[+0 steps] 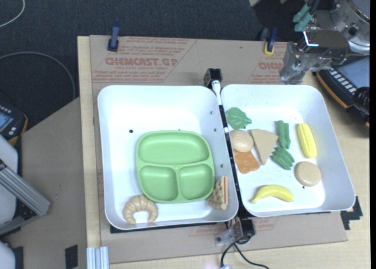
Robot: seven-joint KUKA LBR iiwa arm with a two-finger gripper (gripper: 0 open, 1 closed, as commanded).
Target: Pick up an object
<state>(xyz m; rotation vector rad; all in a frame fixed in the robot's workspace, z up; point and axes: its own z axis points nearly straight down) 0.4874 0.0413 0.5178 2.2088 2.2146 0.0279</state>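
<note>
Croissant (140,209) sits nearest, at the near edge of the left bin (111,144), beside the green divided tray (174,165) and a small sandwich-like piece (221,192). Right bin (329,127) holds the pickable clutter — banana (272,193), corn cob (306,140), round biscuit (307,173), green leaf (237,117). Gripper (294,68) hangs over that bin's far rim; can't tell how its jaws stand. Best bet: descend on an isolated item like the banana — well apart from neighbours.

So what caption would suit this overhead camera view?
Claw poised above the right bin of toy food; green divided plate in the left bin.
</note>
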